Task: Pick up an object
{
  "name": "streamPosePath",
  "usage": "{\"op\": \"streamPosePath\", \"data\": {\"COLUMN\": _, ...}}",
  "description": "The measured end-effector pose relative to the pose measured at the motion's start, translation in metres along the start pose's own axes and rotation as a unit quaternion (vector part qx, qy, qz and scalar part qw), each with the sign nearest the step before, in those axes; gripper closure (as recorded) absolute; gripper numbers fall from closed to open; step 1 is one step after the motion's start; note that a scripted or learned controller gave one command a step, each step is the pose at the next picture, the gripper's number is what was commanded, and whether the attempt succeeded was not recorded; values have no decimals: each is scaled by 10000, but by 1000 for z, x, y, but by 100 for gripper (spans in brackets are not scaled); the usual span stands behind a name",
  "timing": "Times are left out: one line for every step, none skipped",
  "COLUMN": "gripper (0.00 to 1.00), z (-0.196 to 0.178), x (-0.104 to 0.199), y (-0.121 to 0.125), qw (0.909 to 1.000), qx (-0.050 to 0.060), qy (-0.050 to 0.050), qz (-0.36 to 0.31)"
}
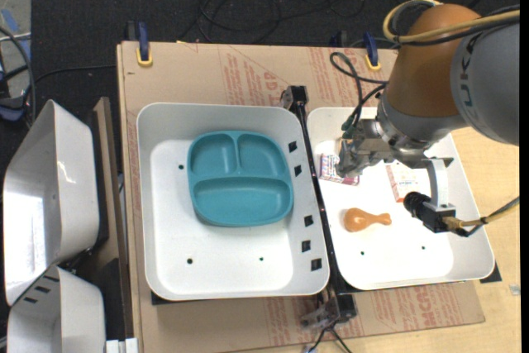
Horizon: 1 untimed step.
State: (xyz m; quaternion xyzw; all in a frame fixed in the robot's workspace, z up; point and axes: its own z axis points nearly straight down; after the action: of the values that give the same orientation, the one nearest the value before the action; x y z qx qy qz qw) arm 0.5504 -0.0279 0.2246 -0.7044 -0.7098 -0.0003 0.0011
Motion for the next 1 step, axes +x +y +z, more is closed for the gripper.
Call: {"op": "streamPosePath", "data": {"gripper": 100, "z": 1, "x": 55, "y": -1, "qw": 10000, "qx": -2, "qy": -1, "qz": -5}}
